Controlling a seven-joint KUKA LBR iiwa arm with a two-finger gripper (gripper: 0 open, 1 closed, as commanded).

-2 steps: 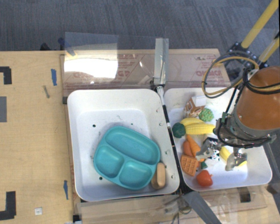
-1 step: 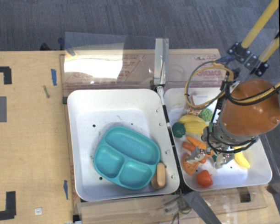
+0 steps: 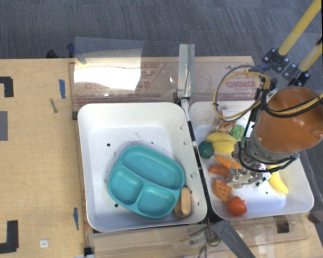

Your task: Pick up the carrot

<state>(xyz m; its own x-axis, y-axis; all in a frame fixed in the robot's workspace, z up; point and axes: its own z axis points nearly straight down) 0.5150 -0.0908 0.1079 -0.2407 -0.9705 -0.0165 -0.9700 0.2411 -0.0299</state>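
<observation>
The carrot (image 3: 224,163) is lying in the right bin (image 3: 301,200), crowded by toy foods; the pincer (image 3: 242,177) is hovering just beside it (spread or pressed together, I cannot tell), risking grabbing the waffle (image 3: 223,190) instead.

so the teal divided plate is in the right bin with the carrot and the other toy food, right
Not quite. The camera view shows the teal divided plate in the left bin, with a bread roll at its edge. The carrot and the rest of the toy food are in the right bin, as you said.
</observation>
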